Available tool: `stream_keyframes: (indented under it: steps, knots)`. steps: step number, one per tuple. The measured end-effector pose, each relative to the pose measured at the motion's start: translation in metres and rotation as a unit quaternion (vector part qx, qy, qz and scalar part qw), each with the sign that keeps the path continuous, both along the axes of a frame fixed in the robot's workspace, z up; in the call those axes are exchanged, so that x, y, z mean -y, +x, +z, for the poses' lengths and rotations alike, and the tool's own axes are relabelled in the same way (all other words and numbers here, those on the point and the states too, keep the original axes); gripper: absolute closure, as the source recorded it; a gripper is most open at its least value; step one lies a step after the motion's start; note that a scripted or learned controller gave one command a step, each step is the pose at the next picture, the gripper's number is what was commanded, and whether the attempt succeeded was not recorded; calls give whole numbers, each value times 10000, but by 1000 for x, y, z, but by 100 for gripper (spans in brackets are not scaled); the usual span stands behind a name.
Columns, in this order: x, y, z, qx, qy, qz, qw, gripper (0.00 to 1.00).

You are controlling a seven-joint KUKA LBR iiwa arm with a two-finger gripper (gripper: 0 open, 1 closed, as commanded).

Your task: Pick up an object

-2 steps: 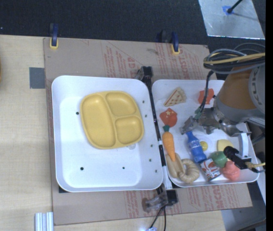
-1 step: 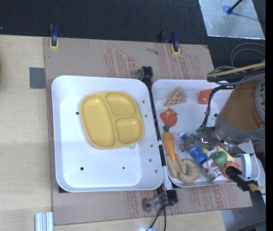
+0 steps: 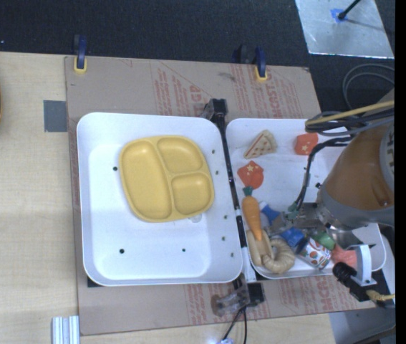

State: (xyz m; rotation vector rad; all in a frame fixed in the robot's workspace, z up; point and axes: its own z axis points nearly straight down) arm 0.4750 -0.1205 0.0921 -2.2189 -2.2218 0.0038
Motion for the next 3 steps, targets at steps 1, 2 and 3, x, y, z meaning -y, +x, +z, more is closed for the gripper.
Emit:
stream_keyframes:
  steps: [1,2,3]
  knots:
    - [3,2,12,15,-16,-9,10000,100]
    - [-27,3,121,54,6,31,10000,100]
    - [-80,56,116,21,11,46,10000,100]
